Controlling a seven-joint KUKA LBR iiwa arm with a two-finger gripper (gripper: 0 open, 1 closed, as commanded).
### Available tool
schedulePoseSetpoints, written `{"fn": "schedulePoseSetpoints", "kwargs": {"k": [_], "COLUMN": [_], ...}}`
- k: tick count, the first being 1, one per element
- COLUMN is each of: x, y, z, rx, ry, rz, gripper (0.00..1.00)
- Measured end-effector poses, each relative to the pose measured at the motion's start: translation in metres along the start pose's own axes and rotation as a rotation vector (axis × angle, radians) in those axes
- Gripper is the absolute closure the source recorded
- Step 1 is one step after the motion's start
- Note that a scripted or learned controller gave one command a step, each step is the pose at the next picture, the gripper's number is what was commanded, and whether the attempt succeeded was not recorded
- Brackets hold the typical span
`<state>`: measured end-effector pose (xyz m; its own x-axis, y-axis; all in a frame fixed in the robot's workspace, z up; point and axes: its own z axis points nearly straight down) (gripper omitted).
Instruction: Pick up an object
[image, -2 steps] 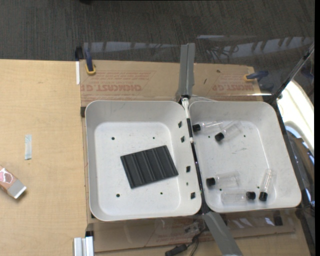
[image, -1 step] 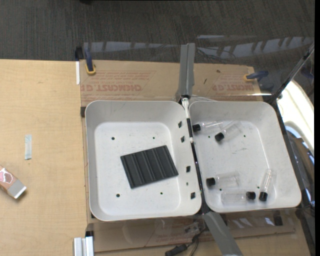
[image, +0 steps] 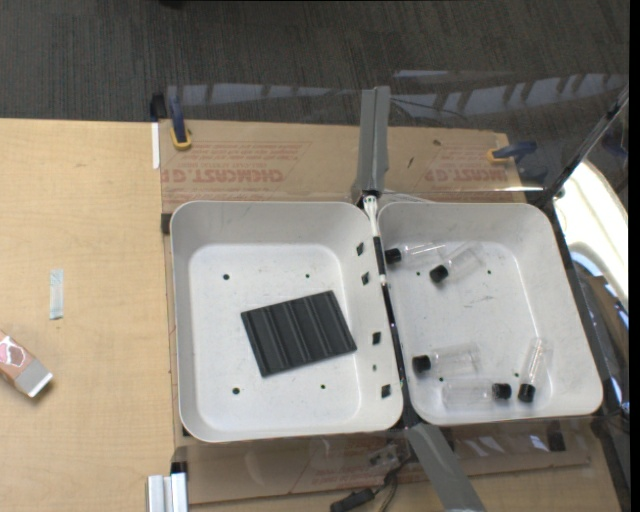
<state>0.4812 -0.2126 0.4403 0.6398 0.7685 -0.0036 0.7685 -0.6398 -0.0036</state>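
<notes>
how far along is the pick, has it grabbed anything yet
Nothing looks done yet. The black ribbed pad lies flat in the left bin, and the clear vials with black caps lie scattered in the right bin. Nothing is in hand. The whole pick is left: reaching in, closing on an object and lifting it.

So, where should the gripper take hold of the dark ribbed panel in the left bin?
The dark ribbed panel lies flat and slightly rotated on the left bin floor. Probably best come straight down and pinch across its shorter width, fingers on the two long edges; its flatness leaves little to grip.
</notes>
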Motion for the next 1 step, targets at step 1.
{"fn": "schedulePoseSetpoints", "kwargs": {"k": [1], "x": [0.0033], "y": [0.0036], "z": [-0.0002], "rx": [-0.001], "ry": [0.001], "rz": [0.026], "gripper": [1.0]}}
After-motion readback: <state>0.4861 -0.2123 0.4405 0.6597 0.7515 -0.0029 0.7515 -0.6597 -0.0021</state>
